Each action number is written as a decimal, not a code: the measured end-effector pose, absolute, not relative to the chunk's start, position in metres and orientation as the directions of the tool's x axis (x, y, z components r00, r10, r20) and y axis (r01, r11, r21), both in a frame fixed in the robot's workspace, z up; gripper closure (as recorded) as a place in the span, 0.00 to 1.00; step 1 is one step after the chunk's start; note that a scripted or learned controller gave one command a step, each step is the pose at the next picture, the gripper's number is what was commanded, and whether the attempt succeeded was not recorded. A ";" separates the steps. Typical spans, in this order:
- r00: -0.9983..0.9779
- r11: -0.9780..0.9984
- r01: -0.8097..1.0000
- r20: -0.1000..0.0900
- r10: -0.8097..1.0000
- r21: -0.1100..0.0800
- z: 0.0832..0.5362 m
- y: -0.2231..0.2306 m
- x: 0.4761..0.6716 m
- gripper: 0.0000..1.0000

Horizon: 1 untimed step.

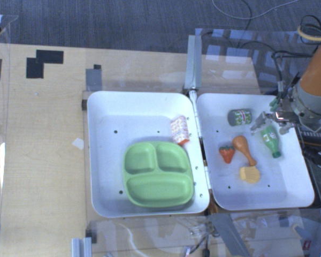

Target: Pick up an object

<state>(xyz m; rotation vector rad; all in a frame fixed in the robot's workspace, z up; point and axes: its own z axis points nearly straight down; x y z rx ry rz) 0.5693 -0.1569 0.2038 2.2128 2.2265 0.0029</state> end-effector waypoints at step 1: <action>-0.211 0.211 0.978 -0.004 0.978 0.009 0.088 -0.175 0.646 0.00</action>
